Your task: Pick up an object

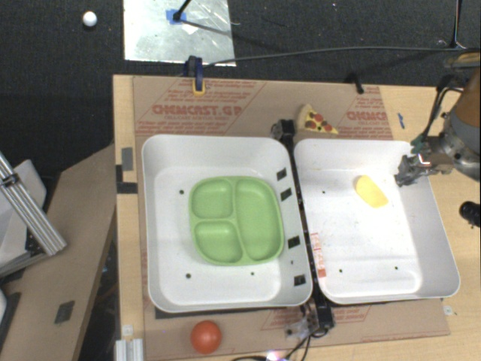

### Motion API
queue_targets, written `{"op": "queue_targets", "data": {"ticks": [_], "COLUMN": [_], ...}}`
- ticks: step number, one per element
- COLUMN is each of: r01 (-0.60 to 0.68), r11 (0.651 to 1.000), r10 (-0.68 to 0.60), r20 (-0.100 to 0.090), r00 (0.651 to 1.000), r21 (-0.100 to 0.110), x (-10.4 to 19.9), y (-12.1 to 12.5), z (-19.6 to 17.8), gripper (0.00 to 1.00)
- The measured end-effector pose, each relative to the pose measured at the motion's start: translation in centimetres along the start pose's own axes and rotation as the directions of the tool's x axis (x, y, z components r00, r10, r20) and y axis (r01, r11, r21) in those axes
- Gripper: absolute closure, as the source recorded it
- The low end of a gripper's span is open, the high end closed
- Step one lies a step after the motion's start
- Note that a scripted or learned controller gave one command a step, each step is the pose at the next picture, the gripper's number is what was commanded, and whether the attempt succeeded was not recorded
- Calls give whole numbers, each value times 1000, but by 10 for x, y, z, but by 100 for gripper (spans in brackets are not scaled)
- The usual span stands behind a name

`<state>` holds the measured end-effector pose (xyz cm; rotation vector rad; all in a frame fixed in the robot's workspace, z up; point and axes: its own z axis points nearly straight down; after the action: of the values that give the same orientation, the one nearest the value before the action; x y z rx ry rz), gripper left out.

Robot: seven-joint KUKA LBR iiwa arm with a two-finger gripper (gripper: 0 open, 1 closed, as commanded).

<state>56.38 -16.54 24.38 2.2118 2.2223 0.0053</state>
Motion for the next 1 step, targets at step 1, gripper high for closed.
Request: {"op": "queue_targets", "data": {"ticks": [1], "r01": [4], "r11": [1000], "r10": [-4], "r20": [-3], "r00": [1000], "r21": [4], "x": [50], "y": [9], "z": [12], "gripper": [100]}}
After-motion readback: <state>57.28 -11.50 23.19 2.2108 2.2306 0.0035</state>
